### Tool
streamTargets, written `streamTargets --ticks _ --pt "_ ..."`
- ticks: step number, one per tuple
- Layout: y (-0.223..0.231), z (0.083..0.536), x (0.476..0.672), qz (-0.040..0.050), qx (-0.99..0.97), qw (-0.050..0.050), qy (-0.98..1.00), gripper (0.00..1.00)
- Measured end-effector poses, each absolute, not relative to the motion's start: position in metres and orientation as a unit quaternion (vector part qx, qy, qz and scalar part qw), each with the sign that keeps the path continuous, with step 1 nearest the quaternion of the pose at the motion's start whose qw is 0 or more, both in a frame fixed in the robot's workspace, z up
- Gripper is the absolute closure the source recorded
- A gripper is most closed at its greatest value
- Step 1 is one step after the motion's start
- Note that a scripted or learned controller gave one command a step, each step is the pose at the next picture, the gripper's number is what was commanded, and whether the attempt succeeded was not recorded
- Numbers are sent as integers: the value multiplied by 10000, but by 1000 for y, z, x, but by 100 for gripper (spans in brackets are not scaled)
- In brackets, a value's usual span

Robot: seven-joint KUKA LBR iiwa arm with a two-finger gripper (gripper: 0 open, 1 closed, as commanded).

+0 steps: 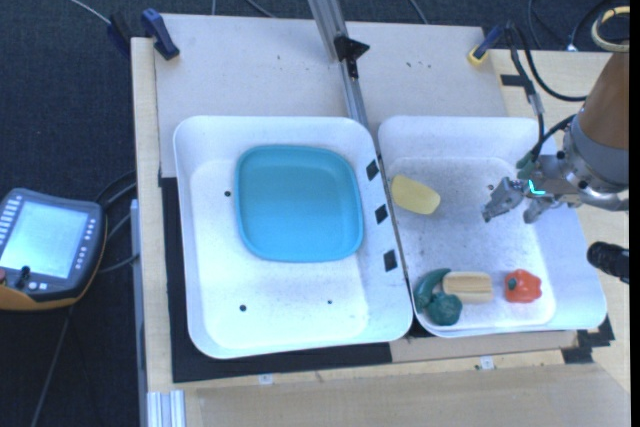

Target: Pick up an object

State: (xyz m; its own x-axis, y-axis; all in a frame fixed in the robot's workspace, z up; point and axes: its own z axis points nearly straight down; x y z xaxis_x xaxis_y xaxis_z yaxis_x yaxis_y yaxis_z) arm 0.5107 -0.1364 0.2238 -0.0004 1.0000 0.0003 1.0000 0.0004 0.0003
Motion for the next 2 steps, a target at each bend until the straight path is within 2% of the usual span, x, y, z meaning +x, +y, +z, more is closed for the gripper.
streamTargets --ticks 1,2 --pt "-136 224 511 -2 -7070 1 -7072 0" --pt "-129 179 511 10 -7069 16 -7074 0"
